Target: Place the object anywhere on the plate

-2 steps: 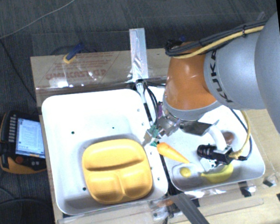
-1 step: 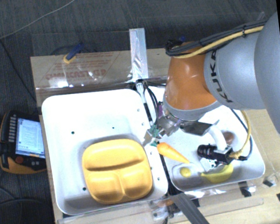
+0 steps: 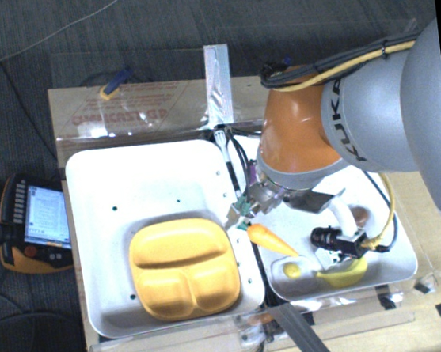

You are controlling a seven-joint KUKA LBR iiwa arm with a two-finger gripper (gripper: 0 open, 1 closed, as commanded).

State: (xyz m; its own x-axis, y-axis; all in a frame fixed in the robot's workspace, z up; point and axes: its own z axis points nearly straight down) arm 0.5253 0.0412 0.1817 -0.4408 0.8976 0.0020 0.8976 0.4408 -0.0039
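Your gripper [image 3: 245, 212] hangs at the bin divider, carrot [image 3: 272, 239] just below; jaws unreadable, yellow plate [image 3: 184, 267] waits left.

plate [image 3: 186, 275] in left bin [image 3: 95, 194] | carrot [image 3: 272, 239] in right bin [image 3: 402, 256], by divider

A handheld pendant [image 3: 36, 222] lies on the dark floor left of the bench. A blue clip [image 3: 114, 84] rests on the cardboard [image 3: 128, 107] behind the bins.
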